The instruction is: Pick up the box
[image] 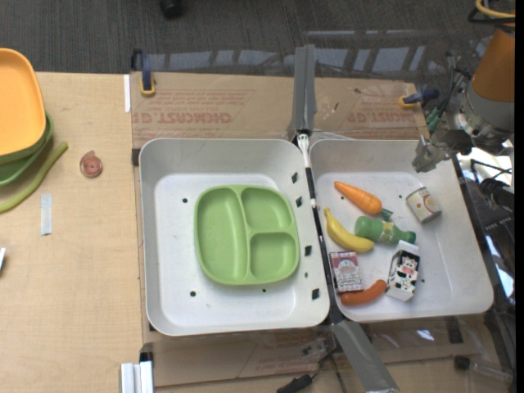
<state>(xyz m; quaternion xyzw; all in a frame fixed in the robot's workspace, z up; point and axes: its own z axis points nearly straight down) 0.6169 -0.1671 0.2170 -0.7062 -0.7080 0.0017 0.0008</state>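
A small pink and white box (pixel 346 271) lies flat near the front left of the right bin (pixel 458 297). Just right of it lies a white carton with black patches (pixel 404 274). A red sausage-shaped toy (pixel 363 294) touches the pink box's front end. My gripper (pixel 425 157) hangs over the bin's back right corner, well away from both boxes, with nothing seen in it. The arm's orange band (pixel 497 70) is above it at the right edge.
The right bin also holds a carrot (pixel 358 196), a banana (pixel 347 234), a green bottle (pixel 383 232) and a small can (pixel 423 205). A green divided plate (pixel 246 234) lies in the left bin (pixel 164 244). Orange and green dishes (pixel 18 105) sit at the far left of the bench.
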